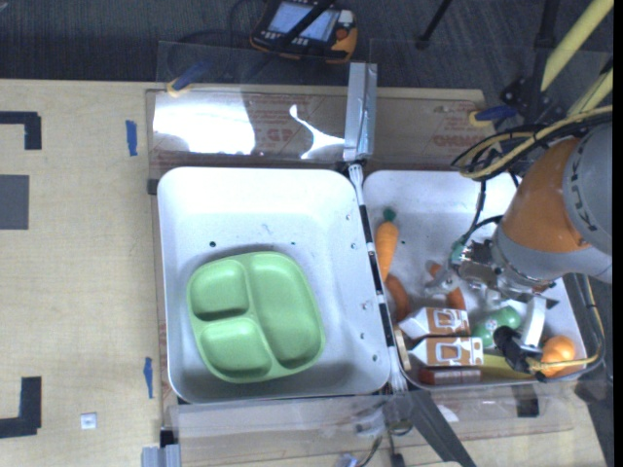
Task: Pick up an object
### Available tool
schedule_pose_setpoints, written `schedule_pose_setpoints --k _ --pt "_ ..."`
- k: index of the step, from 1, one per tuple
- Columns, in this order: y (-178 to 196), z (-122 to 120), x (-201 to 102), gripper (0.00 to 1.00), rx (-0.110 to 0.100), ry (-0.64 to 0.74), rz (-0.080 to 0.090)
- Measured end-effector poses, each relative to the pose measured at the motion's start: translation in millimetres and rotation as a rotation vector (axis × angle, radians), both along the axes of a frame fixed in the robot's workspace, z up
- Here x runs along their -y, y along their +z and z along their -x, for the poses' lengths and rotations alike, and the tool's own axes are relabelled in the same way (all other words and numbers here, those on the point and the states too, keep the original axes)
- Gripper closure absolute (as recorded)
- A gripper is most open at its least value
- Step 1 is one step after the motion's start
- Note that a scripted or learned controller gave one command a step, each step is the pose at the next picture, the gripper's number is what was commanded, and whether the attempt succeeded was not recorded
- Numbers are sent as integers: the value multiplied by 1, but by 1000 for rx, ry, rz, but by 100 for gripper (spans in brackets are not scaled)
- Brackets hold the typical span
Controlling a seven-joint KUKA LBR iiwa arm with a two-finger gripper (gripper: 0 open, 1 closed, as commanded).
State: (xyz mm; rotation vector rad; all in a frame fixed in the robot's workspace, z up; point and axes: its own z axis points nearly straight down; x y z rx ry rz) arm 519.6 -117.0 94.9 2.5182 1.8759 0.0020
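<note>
Orange carrot [386,242] with green top lies in right bin [421,188]

Divided plate [255,313] in left bin [195,202]; carrot [386,246], cartons [445,339] & misc. items in right bin [419,188].

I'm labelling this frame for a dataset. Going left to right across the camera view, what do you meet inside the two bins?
Green divided plate in the left bin → carrot in the right bin → brown carton → end effector → orange fruit.
</note>
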Motion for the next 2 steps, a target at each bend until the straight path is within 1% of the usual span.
schedule_pose_setpoints --k 1,2 --pt "7 1 0 100 -3 -3 1" --pt "102 30 -59 100 -8 0 0"
